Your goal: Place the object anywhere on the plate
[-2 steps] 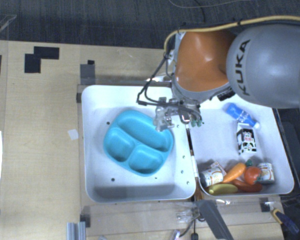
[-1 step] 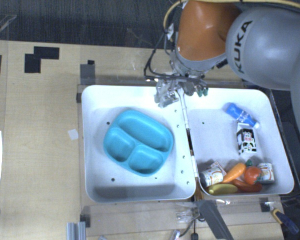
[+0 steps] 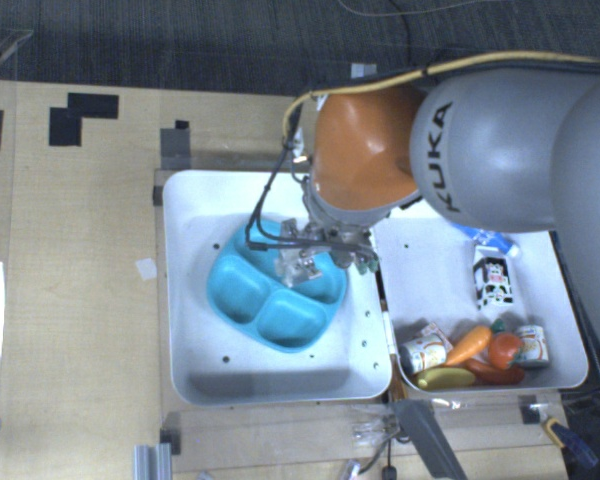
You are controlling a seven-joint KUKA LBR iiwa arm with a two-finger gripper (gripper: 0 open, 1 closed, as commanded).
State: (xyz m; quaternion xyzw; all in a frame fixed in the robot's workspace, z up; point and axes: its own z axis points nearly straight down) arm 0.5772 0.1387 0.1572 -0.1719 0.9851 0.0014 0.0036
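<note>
Currently the end effector (image 3: 302,266) hangs over the far right compartment of the blue sectioned plastic plate (image 3: 270,298) in the left white bin (image 3: 185,298); grip state can't be told. Orange plastic carrot (image 3: 468,345) lies in the right white bin (image 3: 570,363), near corner.

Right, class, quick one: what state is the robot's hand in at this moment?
Hand: over the blue plate in the left bin; open or closed cannot be told.

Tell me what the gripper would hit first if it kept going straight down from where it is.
Most likely the blue divided plastic plate: the gripper points down over its upper right compartment. Height above it is unclear from this slanted view.
</note>
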